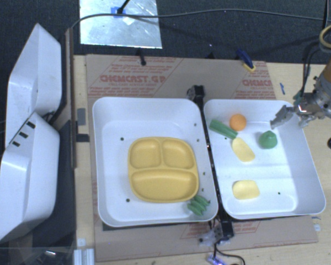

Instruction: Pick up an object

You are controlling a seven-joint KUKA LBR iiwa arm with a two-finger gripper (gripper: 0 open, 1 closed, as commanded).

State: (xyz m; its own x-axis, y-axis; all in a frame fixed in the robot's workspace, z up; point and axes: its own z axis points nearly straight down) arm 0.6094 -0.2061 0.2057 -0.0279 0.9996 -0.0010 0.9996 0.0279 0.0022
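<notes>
The right bin holds an orange ball, a long green vegetable, a round green piece, a pale yellow oval piece and a yellow block. My gripper hangs over the bin's far right corner, just up and right of the round green piece. It is open, with nothing between its fingers. The left bin holds a yellow divided plate and a small green ridged piece at its near right corner.
The bins sit side by side on a cardboard sheet. White housings stand at the left. A metal sheet lies at the back. Cables run along the back and right.
</notes>
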